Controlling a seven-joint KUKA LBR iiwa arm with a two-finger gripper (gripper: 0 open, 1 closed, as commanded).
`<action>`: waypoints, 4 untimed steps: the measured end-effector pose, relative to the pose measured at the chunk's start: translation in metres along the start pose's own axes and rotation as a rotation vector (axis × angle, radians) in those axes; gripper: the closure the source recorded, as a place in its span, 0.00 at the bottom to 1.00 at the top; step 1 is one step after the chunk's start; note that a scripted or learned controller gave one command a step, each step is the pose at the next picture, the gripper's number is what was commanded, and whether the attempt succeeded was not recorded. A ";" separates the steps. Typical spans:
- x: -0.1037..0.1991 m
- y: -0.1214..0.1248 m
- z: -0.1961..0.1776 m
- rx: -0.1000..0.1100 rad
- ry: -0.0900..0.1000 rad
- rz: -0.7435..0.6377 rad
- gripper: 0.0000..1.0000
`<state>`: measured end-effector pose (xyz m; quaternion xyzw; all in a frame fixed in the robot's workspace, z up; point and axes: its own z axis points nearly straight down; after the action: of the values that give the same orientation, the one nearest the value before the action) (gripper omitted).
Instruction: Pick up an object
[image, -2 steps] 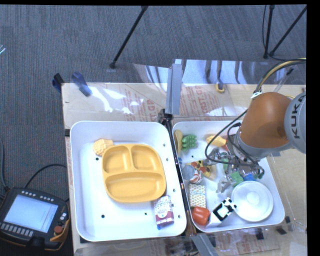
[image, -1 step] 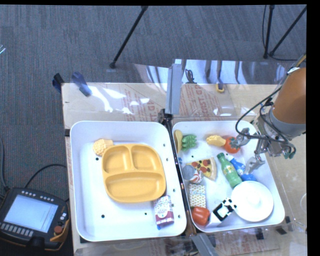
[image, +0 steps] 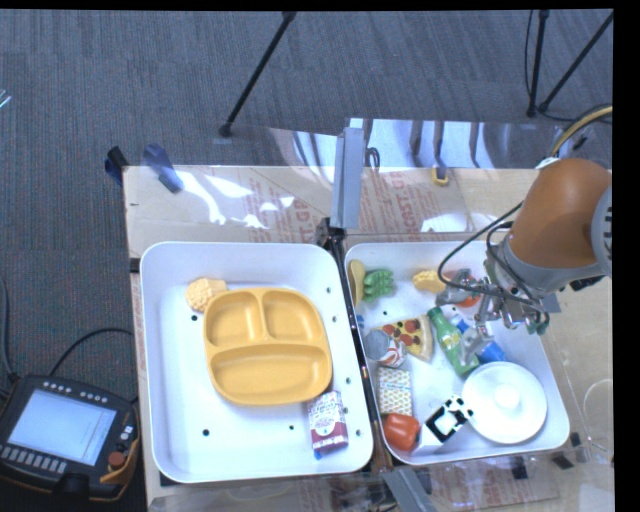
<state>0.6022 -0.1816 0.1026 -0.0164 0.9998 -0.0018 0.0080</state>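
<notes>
My tabletop (image: 250, 200) carries two white bins side by side, the left bin (image: 165, 350) and the right bin (image: 555, 400), touching.

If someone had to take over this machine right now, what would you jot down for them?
Gripper: low over the right bin, above the green bottle; nothing visibly held.
Right bin: pizza slice, white plate, broccoli, other small toys.
Left bin: yellow tray, cracker, small packet.
Done: nothing lifted.
Left: grasp one item and raise it.
</notes>
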 end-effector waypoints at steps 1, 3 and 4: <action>0.050 -0.029 0.010 -0.002 0.009 0.047 0.00; 0.073 0.044 0.014 -0.005 0.016 0.054 0.00; 0.005 -0.031 -0.030 -0.004 0.009 -0.098 0.00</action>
<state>0.5980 -0.2125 0.1327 -0.0653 0.9979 -0.0002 0.0032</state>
